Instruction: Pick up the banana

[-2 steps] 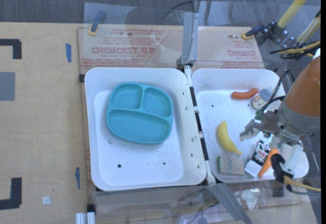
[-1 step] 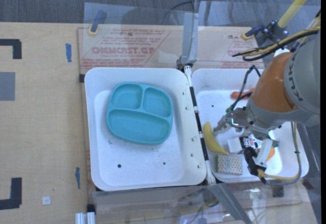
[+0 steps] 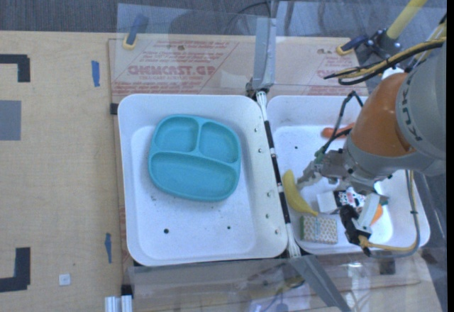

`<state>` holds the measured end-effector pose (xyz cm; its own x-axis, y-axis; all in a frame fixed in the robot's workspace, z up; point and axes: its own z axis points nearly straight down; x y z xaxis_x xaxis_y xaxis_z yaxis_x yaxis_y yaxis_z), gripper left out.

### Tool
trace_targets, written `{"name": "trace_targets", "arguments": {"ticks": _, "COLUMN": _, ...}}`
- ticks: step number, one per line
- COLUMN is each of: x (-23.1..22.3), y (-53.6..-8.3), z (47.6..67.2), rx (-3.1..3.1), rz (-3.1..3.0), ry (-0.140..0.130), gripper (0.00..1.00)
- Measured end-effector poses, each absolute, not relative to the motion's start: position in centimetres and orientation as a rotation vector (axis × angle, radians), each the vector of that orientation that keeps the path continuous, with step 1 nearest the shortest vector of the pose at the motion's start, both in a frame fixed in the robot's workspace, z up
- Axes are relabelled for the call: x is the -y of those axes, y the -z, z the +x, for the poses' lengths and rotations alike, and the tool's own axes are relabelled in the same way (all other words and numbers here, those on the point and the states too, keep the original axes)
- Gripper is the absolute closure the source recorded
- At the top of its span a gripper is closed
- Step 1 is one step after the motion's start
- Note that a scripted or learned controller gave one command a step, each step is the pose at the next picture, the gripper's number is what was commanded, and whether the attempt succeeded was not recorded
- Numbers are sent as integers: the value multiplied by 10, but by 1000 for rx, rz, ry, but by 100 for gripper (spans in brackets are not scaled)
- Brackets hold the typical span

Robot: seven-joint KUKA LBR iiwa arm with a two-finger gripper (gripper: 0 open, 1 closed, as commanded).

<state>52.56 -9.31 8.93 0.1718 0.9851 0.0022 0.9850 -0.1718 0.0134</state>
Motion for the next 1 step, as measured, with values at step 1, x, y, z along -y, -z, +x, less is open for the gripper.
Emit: {"name": "trace_targets", "arguments": {"ticks": 1, "x": 97, "y": -90, "z": 488, "rx": -2184, "rz": 2237, "ry": -15, "gripper": 0}}
